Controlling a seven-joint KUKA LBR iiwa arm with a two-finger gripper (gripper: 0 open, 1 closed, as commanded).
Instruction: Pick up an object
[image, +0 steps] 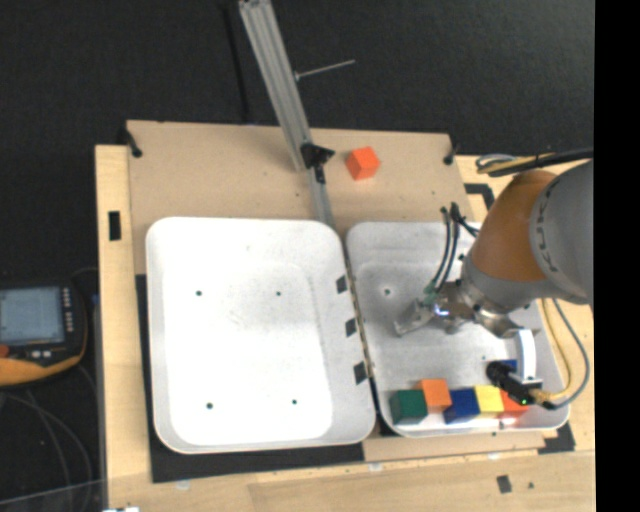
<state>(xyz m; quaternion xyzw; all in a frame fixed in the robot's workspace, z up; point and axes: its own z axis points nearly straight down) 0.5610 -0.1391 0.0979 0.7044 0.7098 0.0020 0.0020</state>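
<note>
Tool (412, 322) hovers above right bin (385, 260); blocks (452, 400) row runs left-right.

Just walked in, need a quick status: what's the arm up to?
The arm's gripper is down in the right bin, over its bare middle, with nothing visible between its fingers. A row of blocks, green, orange, blue and yellow, sits along that bin's near edge. Another orange block lies on the bench behind the bins.

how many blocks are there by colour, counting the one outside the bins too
orange blocks: 2, one in the right bin and one on the bench board behind the bins
green block: 1
blue block: 1
yellow block: 1
total: 5
</note>
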